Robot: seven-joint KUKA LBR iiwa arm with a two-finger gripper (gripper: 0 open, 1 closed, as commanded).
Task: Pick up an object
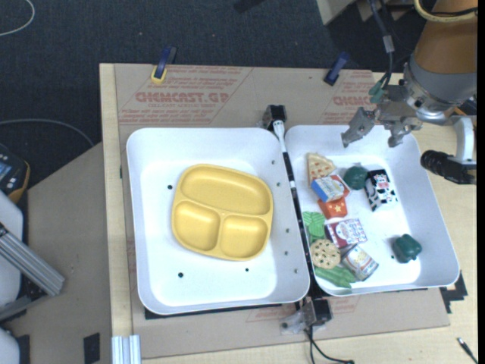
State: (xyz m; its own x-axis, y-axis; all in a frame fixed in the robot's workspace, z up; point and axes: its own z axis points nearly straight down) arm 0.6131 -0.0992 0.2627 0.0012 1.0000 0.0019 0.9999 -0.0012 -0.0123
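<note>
Green toy point(407, 248), open gripper point(377, 133) above bin point(432, 203)

Small toy foods point(339, 220) — scattered loose in the right white bin point(433, 226), none lifted

The arm point(447, 32) was a thick rounded column with a broad orange band over a grey metal collar. Below the collar sat a silvery wrist block, and from it two dull grey fingers point(356, 131) forked out as the gripper point(375, 133). Dark cables and a yellowish hose looped beside the arm's upper part.
</note>
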